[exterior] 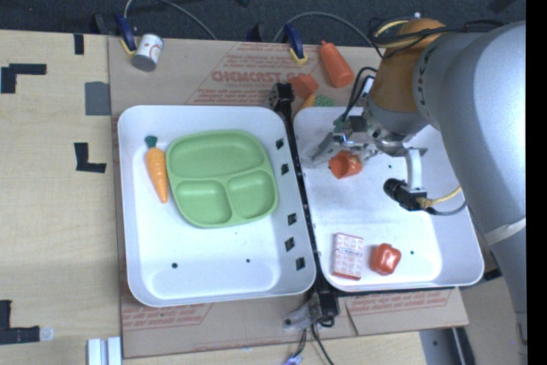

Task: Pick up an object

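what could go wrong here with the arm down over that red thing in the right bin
1. The gripper sits right at the small red object; a slightly off-centre close may nudge it aside rather than grasp it.
2. The object lies near the divider between the bins, so a push could slide it against that wall.
3. The black cable hanging from the wrist might drag across the right bin.

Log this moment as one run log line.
gripper: low in right bin | over red-orange object | grasp: unconfirmed | left bin: green tray, carrot
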